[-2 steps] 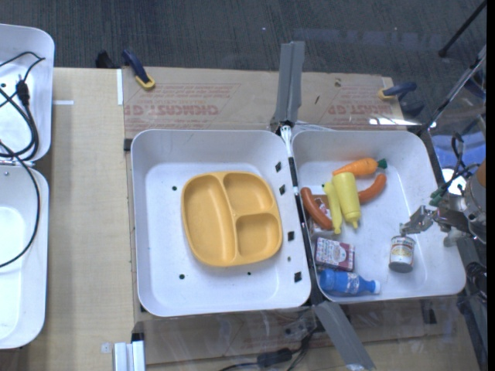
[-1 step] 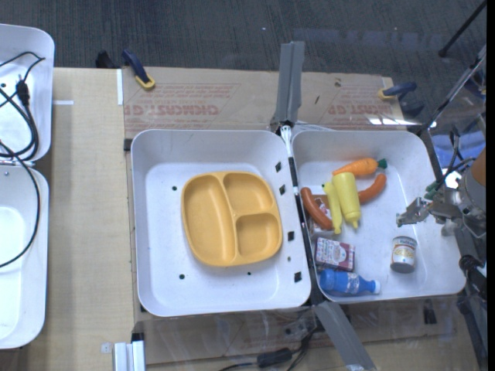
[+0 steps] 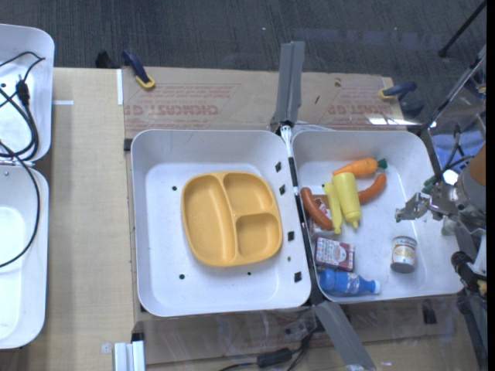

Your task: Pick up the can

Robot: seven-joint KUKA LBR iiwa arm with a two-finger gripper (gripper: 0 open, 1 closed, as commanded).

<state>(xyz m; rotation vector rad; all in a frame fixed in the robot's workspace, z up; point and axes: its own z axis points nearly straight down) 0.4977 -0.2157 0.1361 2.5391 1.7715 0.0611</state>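
Observation:
The can [image 3: 404,254] is small, with a pale label and a silvery lid, and stands upright in the right bin [image 3: 421,149] near its front right corner. My gripper [image 3: 413,207] reaches in over the bin's right wall, a short way behind the can and apart from it. Nothing shows in its grasp.
The right bin also holds a carrot [image 3: 356,167], a yellow bottle [image 3: 347,198], an orange sausage [image 3: 372,188], a red hot dog [image 3: 316,208], a red packet [image 3: 334,253] and a blue bottle [image 3: 348,284] lying left of the can. A yellow divided plate [image 3: 231,218] fills the left bin [image 3: 155,207].

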